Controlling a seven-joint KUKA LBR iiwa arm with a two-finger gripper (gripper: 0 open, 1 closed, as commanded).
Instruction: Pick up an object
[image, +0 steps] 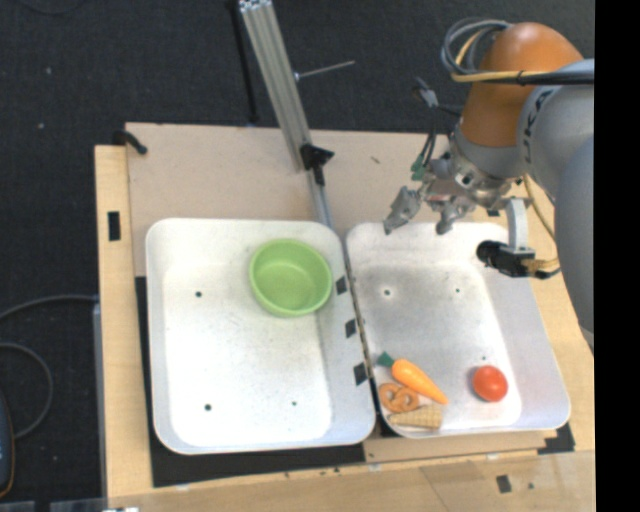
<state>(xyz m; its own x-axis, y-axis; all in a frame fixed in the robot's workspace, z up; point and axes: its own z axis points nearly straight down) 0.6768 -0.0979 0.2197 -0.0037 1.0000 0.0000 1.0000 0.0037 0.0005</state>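
Green bowl in the left bin, carrot, pretzel and red tomato in the right bin, gripper spread wide, holding nothing, above its far edge

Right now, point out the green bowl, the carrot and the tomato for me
green bowl (290, 278): camera view, on the bowl's inner floor, in the left bin.
carrot (418, 379): camera view, on the middle of its orange body, right bin.
tomato (489, 383): camera view, on the centre of its red top, right bin.
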